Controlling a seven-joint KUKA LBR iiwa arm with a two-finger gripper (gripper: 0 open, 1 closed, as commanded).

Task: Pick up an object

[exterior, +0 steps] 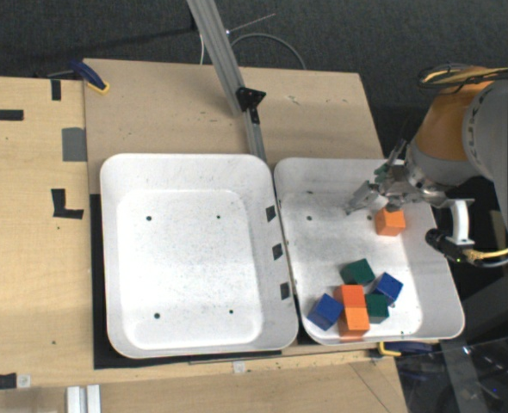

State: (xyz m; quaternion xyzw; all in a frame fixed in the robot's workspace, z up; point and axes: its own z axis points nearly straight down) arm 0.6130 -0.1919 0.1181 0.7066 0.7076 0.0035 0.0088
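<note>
Over the right bin (426,256), from the fixed camera, you see the gripper (383,194) hanging low near the far side, its fingers spread wide with nothing between them. Just beside it, toward the near edge, sits a lone orange cube (390,222), apart from the cluster of blue, green and orange blocks (357,304) at the near end. Your easiest target is that lone cube: it looks small, light and rigid, probably smooth-sided, so you should close on two opposite flat faces, squared to them, low enough that it will not squirt out. The left bin (116,231) lies alongside.
</note>
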